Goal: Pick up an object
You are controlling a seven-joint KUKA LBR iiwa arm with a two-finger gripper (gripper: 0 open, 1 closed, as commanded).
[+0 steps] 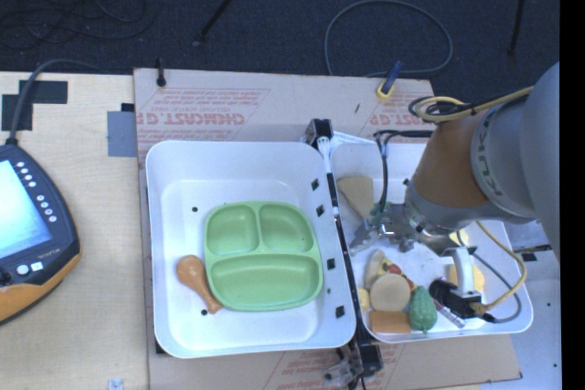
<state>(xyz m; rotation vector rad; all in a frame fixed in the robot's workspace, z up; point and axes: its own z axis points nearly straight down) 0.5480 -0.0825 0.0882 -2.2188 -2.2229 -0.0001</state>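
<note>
The grey arm (475,169) with its orange band takes up the most room, reaching in from the view's right and covering much of the far side of the bin (494,327) it works in. Its gripper (377,231) hangs low in that bin, close to the wall shared with the other bin (174,196). Across that wall from the gripper, well apart from it, lies a green divided plate (262,256), and beyond the plate's lower corner a tan spoon (196,280).

The likely things to pick are all on the gripper's own side of the wall. A pale tan wedge (356,192) lies just beside the gripper, towards the view's top, with its long side running along the wall. Towards the view's bottom, a cluster lies near the gripper but not under it. It includes a round beige disc (391,291), a green lump (422,310) next to the disc, an orange-tan block (388,321) at the bin's near edge, and a small red and yellow piece (386,268) closest to the gripper. I judge that the next move depends on this split, because the wedge lies one way and the cluster the opposite way, with nothing clearly centred beneath the tool.

I cannot tell how wide the gripper stands, or whether it has hold of anything, as its tip is a blur of metal against the white floor. The wrist hides whatever lies under it, and the cluster's pieces overlap, so their outlines are hard to separate.
</note>
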